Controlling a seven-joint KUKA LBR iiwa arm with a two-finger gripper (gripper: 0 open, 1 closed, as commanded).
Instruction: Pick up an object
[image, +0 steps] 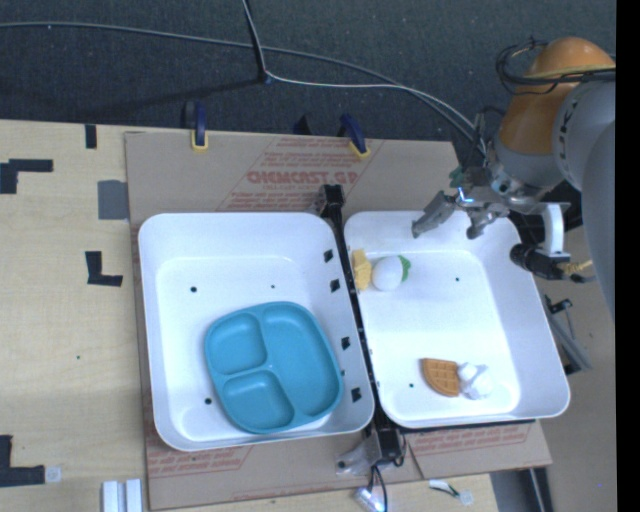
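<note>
In the right bin (500, 300), a white ball-like object (385, 275) with a green part and a yellow piece beside it lies near the left wall. A round brown cookie-like object (439, 376) rests near the front, touching a small white object (473, 380). My gripper (452, 220) hovers over the back edge of the right bin, up and to the right of the white ball. Its two fingers are spread apart with nothing between them.
The left bin (170, 260) holds a blue divided plate (272, 367). Black clips (331, 198) join the bins along the middle. Cables run across the dark floor behind the bench. Cardboard lies under both bins.
</note>
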